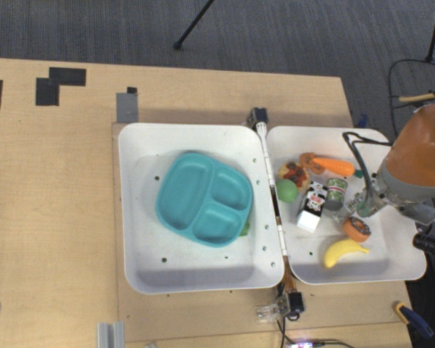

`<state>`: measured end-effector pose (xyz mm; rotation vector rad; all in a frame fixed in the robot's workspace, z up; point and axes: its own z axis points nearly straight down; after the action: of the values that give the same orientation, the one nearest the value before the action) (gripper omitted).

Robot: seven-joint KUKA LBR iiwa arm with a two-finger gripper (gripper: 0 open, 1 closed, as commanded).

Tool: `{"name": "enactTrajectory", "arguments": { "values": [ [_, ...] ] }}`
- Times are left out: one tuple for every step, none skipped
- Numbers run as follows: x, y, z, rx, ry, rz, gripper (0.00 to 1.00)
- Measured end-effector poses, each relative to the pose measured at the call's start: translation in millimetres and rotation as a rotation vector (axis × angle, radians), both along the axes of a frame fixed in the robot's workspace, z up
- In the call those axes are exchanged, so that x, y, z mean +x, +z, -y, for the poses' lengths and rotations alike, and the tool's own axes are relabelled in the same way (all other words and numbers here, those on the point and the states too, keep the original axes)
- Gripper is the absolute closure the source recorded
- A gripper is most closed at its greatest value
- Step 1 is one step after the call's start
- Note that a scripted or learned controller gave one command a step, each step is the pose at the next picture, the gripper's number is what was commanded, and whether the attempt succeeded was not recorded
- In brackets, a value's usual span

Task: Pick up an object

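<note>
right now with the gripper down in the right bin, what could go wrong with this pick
1. The gripper sits low among crowded items: a small green-labelled can, a round orange-rimmed disc and a black-and-white box. It may close on two things, or on none.
2. Coming down, it could knock the can over or push the yellow toy banana against the right white bin wall.
3. The black cable looping beside the wrist might catch an orange toy carrot.

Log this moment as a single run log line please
arm: over right bin | gripper: low among items, near orange disc and can | grasp: none visible | left bin: teal divided plate
</note>
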<state>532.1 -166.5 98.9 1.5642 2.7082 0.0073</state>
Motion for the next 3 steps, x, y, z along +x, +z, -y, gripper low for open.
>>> {"name": "enactTrajectory", "arguments": {
  "values": [
    [-0.2,-0.2,-0.1,0.0,0.0,-0.001,0.0],
    [-21.6,-11.1,-56.7,-0.002,0.167,-0.002,0.0],
    [-21.6,-11.1,-56.7,-0.002,0.167,-0.002,0.0]
  ]
}}
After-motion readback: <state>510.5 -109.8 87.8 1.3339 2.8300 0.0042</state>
